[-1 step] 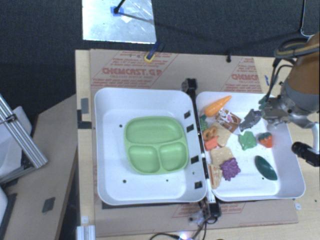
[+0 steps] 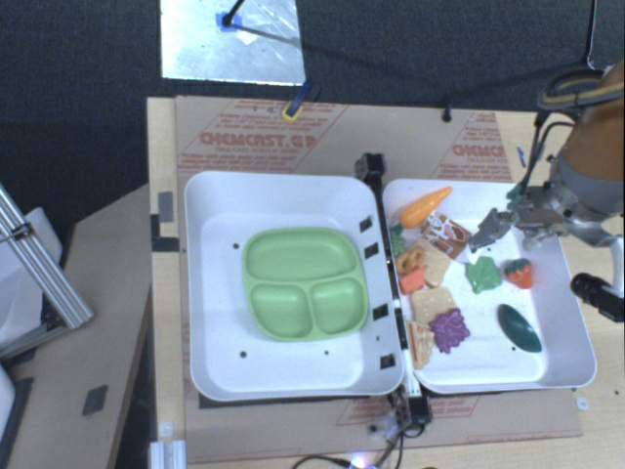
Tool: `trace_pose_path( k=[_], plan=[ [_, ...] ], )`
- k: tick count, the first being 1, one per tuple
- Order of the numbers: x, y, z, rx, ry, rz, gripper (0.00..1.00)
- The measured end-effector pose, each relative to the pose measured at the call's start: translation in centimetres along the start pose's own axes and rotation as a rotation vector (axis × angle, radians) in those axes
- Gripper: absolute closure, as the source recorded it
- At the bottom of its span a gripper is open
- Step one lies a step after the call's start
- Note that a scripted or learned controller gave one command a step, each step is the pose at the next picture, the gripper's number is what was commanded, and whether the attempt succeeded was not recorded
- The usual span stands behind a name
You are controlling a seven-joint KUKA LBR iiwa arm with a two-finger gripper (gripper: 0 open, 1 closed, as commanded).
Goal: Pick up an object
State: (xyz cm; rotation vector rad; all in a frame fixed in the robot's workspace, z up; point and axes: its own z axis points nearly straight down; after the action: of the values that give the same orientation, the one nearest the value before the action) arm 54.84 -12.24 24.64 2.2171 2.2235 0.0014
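The right bin holds several toy foods: an orange carrot, a brown and white packet, a pretzel, a green leafy piece, a red tomato, purple grapes and a dark green oval. My gripper reaches in from the right and hangs over the upper middle of this bin. Its tip is just right of the packet and just above the green leafy piece. I see nothing held in it.
The left bin holds a green divided plate. Tan crackers and a wedge of toast lie by the black divider between the bins. A silver sheet lies behind the bench.
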Motion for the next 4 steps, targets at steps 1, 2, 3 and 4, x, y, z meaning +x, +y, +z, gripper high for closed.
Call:
trace_pose_path(
  k=[1,2,3,4],
  plan=[
    [-0.6,-0.4,6.0,0.005,0.001,0.002,0.00],
    [-1.1,-0.8,10.5,0.004,0.001,0.003,0.00],
    [-1.1,-0.8,15.7,0.003,0.001,0.003,0.00],
    [-1.1,-0.6,14.3,-0.002,0.001,0.002,1.00]
  ],
)
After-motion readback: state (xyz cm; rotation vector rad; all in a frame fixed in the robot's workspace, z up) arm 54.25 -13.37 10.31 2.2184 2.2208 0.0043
